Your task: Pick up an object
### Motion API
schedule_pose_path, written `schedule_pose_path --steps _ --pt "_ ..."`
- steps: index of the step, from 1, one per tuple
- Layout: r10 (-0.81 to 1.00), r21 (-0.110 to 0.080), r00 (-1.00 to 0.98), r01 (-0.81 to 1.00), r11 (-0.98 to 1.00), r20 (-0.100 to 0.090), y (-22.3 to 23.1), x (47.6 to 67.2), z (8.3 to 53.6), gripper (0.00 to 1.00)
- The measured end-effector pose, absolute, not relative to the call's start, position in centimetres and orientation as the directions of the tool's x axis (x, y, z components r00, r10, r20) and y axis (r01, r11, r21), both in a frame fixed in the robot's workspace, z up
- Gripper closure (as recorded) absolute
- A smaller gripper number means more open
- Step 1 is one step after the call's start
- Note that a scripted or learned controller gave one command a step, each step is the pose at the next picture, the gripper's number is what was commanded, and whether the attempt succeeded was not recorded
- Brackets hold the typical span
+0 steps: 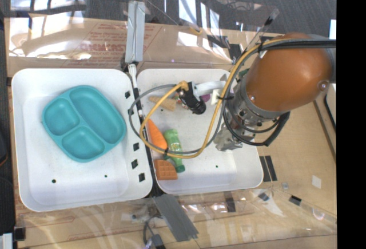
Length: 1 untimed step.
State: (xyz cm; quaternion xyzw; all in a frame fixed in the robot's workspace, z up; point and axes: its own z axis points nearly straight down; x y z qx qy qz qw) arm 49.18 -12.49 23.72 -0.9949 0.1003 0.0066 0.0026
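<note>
Gripper (229,140) low in right bin (251,176) — seemingly holding nothing.

teal plate (84,122), orange carrot (155,134), white bins (23,145)

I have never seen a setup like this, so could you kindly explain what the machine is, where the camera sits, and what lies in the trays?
This is one picture from a fixed camera above the bench, looking down at a slant. The big orange and grey shape is a robot arm reaching in from the right over the right bin. That bin holds a toy carrot, a green bottle and a brown waffle piece. The left bin holds a teal divided plate. The arm's body hides its gripper, so I cannot tell whether anything is held.
</note>
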Motion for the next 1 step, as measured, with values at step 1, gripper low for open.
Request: schedule_pose_path --steps 1 --pt "-0.195 -0.007 0.981 -0.196 -0.981 -0.016 -12.26 49.28 24.59 1.00"
